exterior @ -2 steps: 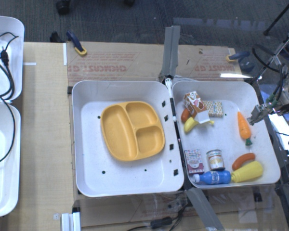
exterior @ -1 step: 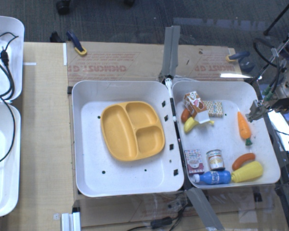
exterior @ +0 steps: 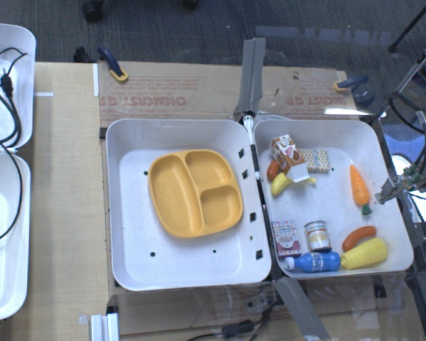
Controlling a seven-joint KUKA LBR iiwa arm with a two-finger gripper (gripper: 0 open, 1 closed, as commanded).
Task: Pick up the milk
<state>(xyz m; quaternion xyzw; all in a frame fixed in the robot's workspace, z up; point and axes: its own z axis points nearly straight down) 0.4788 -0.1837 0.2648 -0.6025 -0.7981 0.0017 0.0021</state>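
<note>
Bench bearing two bins (exterior: 121,190); milk (exterior: 286,152) leaning in right bin's upper left, gripper (exterior: 392,189) hovering well right of it, jaw state unclear.

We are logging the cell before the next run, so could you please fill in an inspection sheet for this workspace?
Surface: two white bins side by side, left bin and right bin, on a bench.
Job's things: milk carton lying tilted at the right bin's top left, against a sausage and a banana.
Clutter: yellow tray in the left bin; cracker box, carrot, small carton, can, blue bottle, mustard bottle, second sausage in the right bin.
Grippers: gripper at the right bin's right rim, holding nothing visible.
Cables: black cables at far left.
Surroundings: blue clamps on cardboard; carpet behind.
</note>
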